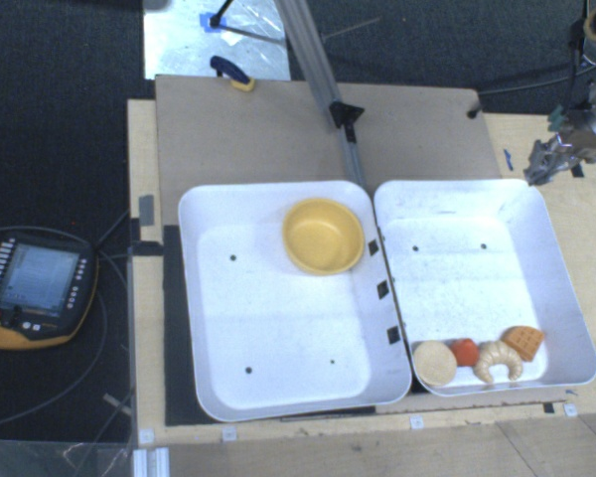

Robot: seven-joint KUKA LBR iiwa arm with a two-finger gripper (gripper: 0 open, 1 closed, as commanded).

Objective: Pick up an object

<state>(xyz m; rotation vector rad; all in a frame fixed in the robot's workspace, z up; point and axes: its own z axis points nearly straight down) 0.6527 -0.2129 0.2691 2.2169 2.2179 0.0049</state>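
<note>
A yellow bowl (pixel 323 236) sits at the back of the left bin (pixel 278 366), near its right wall. Along the front edge of the right bin (pixel 477 256) lie a round cream biscuit (pixel 436 362), a small red piece (pixel 464 351), a pale croissant (pixel 500 361) and a golden waffle piece (pixel 523 341), close together. My gripper (pixel 548 163) hangs at the far right, above the bench just beyond the right bin's back right corner, well away from all the objects. Nothing shows between its fingers.
A grey pole (pixel 313 53) slants from the top down to a black clamp (pixel 346 115) behind the bins. A teach pendant (pixel 30 286) lies on the dark floor at the left. A blue and yellow clip (pixel 230 72) rests at the board's back left.
</note>
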